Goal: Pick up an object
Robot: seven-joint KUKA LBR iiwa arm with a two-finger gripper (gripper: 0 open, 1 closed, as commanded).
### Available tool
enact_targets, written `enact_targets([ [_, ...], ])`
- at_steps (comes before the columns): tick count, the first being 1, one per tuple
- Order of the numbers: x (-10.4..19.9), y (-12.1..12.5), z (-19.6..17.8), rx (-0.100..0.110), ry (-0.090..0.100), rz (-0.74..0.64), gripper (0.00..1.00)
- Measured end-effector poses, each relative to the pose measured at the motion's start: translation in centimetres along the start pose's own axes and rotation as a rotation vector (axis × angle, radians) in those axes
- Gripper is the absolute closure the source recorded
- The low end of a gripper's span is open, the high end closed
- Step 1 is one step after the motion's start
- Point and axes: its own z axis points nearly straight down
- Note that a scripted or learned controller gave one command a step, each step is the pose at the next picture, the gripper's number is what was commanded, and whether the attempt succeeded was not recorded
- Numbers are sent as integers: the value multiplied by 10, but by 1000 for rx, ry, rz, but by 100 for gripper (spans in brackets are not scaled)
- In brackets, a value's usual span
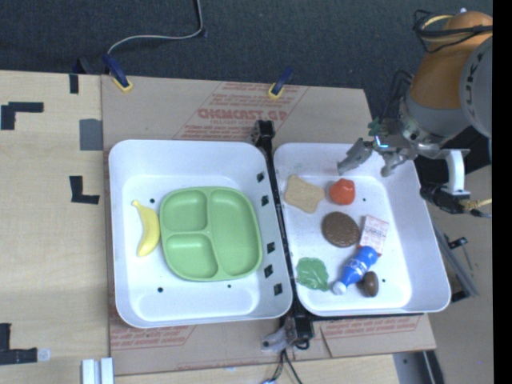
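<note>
Spread wide with nothing between its two grey fingers, the pincer [373,158] hangs over the far edge of the right-hand shallow white bin [428,246], released, on the grey arm with the orange band [448,78] that comes in from the right. Nearest below it in that bin lies a small round red tomato-like toy [343,190], apart from the fingertips. Just left of the red toy is a tan slice of toy bread [303,194]. Below them sits a round brown cookie-like disc [341,230], and beside it on the right a small pink and white packet [374,234]. Nearer the front edge lie a blue bottle with a white cap [354,270], tilted on its side, a small dark brown rounded lump [369,283] touching the bottle, and a green leafy toy [312,274] to the left. The left-hand shallow white bin [128,166] holds a light green divided plastic plate [212,233] with a yellow toy banana [147,229] just beside its left rim. Both bins rest on a brown cardboard sheet [232,110] over the wooden desk [40,238]
</note>
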Motion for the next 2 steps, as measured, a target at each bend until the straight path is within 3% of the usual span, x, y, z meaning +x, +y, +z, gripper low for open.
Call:
enact_targets([
  [1, -10, 23, 125, -9, -3, 0, 0],
  [2, -8, 24, 114, -12, -1, -2, 100],
])
